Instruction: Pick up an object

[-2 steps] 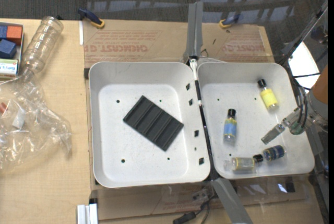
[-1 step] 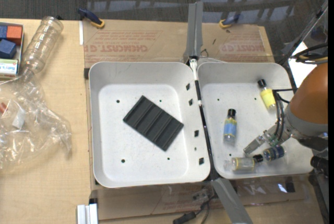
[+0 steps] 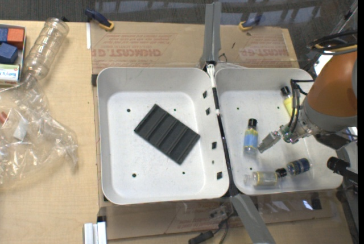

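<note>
Bright, even overhead light washes out both white bins (image 3: 108, 123), shadows stay soft, and detail is slightly grainy.

left bin (image 3: 114, 180): white plastic, smooth, faintly glossy
right bin (image 3: 239, 86): same white plastic
ridged slab (image 3: 166, 133): dark grey, matt, ribbed surface
small bottles (image 3: 250, 136): clear shiny plastic with dark caps
counter (image 3: 68, 203): pale wood, matt
cardboard sheet (image 3: 148, 46): brown, matt, printed in red
empty bottle (image 3: 44, 48): clear ribbed plastic
bag (image 3: 28, 129): crinkled clear film, glossy
arm band (image 3: 338, 86): orange, smooth, glossy
</note>
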You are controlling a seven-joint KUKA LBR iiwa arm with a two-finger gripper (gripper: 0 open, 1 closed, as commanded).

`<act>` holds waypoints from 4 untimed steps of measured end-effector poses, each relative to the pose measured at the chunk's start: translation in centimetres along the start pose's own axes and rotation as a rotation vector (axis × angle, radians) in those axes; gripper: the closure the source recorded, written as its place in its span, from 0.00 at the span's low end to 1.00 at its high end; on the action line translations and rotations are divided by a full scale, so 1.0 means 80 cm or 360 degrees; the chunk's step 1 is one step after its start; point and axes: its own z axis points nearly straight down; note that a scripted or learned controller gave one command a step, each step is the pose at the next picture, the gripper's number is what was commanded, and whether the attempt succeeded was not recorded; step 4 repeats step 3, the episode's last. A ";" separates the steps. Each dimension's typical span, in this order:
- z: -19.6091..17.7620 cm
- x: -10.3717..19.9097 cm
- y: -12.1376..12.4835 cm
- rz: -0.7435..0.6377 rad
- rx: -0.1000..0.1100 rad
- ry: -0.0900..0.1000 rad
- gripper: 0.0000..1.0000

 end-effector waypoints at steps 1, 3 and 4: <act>0.038 0.007 0.023 -0.0064 0.0003 0.0002 0.00; -0.095 0.048 0.102 0.0169 -0.0011 -0.0038 1.00; -0.095 0.048 0.102 0.0169 -0.0011 -0.0038 1.00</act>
